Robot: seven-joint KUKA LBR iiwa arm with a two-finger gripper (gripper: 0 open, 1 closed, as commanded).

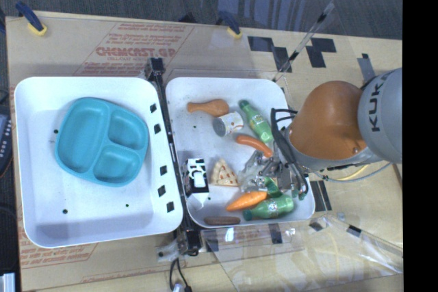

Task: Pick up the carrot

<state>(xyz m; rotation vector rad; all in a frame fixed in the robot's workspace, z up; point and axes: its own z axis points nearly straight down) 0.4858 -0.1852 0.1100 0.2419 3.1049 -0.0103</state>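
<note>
Carrot [246,200]: lies near the front edge of the right bin [179,140], tilted, its right end touching a green bottle [272,206]; just below the gripper [268,173], not between its fingers.

Left bin [34,147]: holds one blue tray [101,140] with three compartments, set toward the middle.

Right bin, contents from left to right:
- black-and-white block [197,174], near the left wall;
- drumstick [209,107], toward the back;
- dark brown piece [222,220] at the front wall;
- pizza slice [223,174], just beside the block;
- small grey cup [228,124], on its side;
- orange sausage-like piece [254,143], mid-bin;
- second green bottle [257,123], slanting from the back toward the gripper.

Gripper: low over the right side of the right bin, among the clutter between the sausage-like piece and the carrot. Fingers blurred into the items beneath; how far apart they stand cannot be told.

Arm [335,123]: reaches in from the right, orange band above the wrist.
</note>
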